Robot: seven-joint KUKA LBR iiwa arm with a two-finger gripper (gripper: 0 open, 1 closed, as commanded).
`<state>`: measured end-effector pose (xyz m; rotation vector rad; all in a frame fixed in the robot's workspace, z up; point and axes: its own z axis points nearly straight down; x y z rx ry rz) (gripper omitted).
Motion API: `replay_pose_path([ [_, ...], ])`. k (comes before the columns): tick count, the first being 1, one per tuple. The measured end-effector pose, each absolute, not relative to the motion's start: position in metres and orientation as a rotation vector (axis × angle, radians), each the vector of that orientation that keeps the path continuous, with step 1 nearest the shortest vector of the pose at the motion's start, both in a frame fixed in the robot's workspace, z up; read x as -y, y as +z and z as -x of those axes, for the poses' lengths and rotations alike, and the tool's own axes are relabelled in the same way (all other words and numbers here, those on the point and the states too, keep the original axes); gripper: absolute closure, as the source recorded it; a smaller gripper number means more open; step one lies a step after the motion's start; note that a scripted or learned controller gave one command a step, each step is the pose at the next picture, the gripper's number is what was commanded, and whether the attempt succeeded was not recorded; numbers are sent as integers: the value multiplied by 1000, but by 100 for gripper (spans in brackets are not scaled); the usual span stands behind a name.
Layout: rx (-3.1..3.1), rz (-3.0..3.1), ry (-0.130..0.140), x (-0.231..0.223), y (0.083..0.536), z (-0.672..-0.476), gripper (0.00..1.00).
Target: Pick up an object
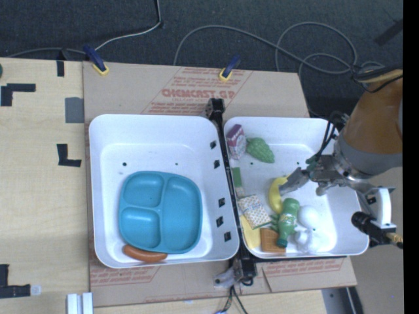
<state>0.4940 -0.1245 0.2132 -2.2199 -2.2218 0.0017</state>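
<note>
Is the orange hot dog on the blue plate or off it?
Off it. The hot dog lies on the left bin's white floor, against the near edge of the blue plate.

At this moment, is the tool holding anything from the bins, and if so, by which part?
Cannot be told. The tool hangs over the right bin beside the yellow banana, but no object shows between its tips.

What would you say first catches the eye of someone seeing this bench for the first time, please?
Probably the blue divided plate, which takes up much of the left bin, with an orange sausage-shaped toy at its near edge. Next comes the clutter of small toys in the right bin, among them a green leafy piece and a yellow banana-like one. The gripper reaches in over that bin from the right.
</note>
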Motion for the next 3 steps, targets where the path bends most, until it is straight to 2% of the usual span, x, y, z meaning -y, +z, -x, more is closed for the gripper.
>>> replay_pose_path([
  [1,2225,2224,-6,96,95,-517,0],
  [2,2223,2215,-10,107,89,-528,0],
  [3,2234,2231,-16,110,101,-531,100],
])
